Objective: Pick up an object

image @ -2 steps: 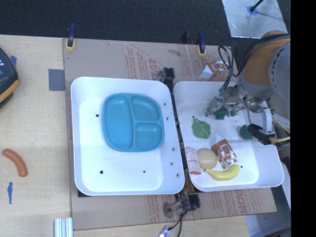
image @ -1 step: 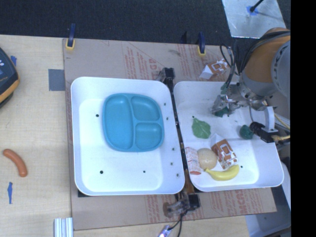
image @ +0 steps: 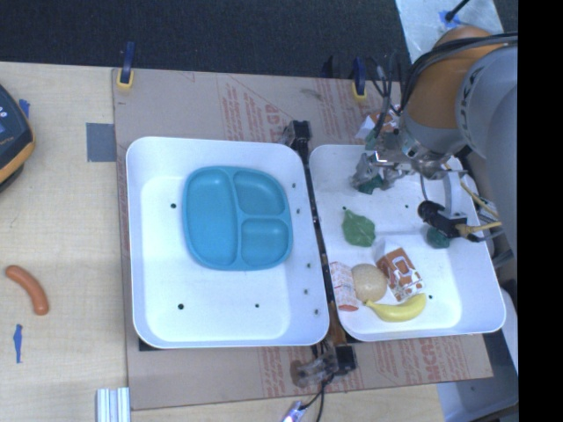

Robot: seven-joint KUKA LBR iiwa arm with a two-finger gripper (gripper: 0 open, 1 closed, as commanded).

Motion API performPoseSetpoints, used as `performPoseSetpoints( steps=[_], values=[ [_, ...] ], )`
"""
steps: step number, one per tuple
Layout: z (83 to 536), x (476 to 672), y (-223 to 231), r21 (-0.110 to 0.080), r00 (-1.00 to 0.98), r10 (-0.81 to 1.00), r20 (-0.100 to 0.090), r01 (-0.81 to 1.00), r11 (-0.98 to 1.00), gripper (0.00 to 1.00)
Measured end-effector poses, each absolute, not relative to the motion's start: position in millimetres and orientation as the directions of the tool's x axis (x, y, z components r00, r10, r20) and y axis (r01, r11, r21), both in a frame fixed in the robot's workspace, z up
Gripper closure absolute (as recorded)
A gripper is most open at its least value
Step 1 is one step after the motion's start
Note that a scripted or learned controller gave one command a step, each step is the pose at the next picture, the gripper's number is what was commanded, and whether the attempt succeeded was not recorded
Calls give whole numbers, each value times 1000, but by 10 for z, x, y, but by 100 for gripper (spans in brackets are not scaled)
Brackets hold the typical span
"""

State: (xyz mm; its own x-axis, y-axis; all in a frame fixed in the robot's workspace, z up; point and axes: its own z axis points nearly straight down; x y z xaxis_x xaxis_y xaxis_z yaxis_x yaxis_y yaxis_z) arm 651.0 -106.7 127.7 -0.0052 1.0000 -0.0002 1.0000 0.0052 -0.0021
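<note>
Right bin [image: 475, 319], banana [image: 398, 309], green toy [image: 358, 228]

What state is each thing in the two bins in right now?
Blue divided plate: flat in left bin, compartments bare.
Green toy: loose in right bin.
Banana: lying at near edge, touching the round beige item.
Red-and-white packet: lying beside banana.
Hand: low over right bin's far corner.

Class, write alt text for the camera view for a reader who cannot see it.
A grey and orange robot arm lowers its gripper into the right bin, which holds a banana, a green toy and small packets. The left bin holds a blue divided plate.
</note>
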Motion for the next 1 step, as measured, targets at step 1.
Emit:
performPoseSetpoints(
  steps=[1],
  values=[
    [1923, 5983, -611, -4, -6, 1000, 0, 1000, 6, 100]
  ],
)
